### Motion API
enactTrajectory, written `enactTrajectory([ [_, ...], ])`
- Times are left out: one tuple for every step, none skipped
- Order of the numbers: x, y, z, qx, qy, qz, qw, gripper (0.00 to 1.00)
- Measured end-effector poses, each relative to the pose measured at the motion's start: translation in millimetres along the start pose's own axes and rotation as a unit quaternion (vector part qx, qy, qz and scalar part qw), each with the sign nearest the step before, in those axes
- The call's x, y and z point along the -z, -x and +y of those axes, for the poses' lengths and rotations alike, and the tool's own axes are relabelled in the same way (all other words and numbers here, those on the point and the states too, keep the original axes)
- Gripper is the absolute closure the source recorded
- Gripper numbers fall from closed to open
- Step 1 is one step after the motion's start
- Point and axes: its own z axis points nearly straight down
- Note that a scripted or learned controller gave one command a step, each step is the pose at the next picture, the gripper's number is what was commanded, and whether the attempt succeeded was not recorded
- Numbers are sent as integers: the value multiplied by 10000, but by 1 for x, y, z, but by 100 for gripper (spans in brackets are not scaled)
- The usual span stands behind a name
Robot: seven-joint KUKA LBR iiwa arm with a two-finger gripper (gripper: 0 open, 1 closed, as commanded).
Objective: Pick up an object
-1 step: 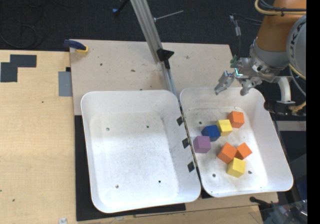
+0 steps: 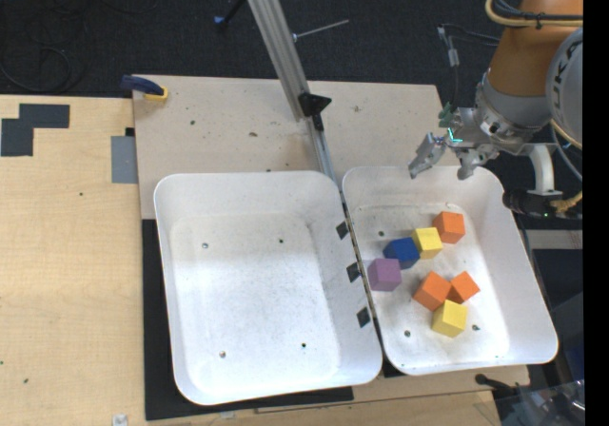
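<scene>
Overhead, jaws spread and empty above right bin (image 2: 533,338), smooth matte cubes: orange, yellow, blue, purple.

White bins (image 2: 190,201) hold orange (image 2: 451,225), yellow (image 2: 428,242), blue (image 2: 402,251), purple (image 2: 384,274) blocks

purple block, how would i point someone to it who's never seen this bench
Look at the right white bin, the one holding the coloured blocks. The purple block sits at that cluster's left end, nearest the divider between the bins, touching the blue block. It is the only purple one; the rest are blue, yellow or orange.
</scene>
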Motion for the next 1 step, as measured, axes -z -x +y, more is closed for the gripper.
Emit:
enactTrajectory([
  [-65,-4,0,3,-29,8,10000,0],
])
